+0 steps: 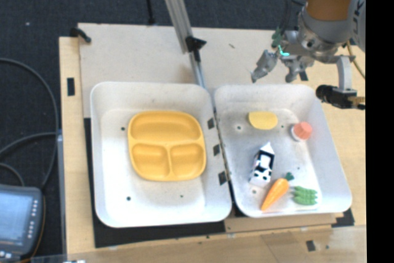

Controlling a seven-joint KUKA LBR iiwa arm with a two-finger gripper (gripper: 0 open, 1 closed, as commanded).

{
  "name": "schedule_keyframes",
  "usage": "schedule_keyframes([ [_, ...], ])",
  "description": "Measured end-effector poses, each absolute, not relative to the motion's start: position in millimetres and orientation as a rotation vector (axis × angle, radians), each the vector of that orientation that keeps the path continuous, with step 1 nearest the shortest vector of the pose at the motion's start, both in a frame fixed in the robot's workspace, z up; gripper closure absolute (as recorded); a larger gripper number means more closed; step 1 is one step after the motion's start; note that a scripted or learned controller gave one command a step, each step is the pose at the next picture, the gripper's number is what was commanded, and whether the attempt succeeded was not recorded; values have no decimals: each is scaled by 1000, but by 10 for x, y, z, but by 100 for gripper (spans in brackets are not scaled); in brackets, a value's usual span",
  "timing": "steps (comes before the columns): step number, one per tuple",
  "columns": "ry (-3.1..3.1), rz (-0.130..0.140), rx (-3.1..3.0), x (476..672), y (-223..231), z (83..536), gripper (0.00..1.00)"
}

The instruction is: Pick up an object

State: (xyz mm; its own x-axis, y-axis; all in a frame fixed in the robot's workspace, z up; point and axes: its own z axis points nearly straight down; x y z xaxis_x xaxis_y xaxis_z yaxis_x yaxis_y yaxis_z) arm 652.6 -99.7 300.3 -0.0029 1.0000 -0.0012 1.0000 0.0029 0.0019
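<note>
The candidate objects all lie in the right bin (329,151): a yellow oval piece (263,120) near its far wall, a pink round piece (302,130) just to its right, a black-and-white cow carton (262,167) in the middle, and an orange carrot (275,193) beside a green pea pod (305,196) at the near edge. They lie loose and mostly apart, so each can likely be reached from above. The hand (281,68) hovers above the tabletop just beyond the bin's far rim, fingers spread wide, holding nothing. The left bin (108,132) holds a yellow divided plate (166,145). A slanted metal rail (175,3) rises behind the bins, well clear of the objects.
</note>
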Motion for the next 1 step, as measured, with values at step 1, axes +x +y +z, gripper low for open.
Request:
schedule_keyframes([
  [1,2221,-7,2223,6542,-1047,2575,0],
])
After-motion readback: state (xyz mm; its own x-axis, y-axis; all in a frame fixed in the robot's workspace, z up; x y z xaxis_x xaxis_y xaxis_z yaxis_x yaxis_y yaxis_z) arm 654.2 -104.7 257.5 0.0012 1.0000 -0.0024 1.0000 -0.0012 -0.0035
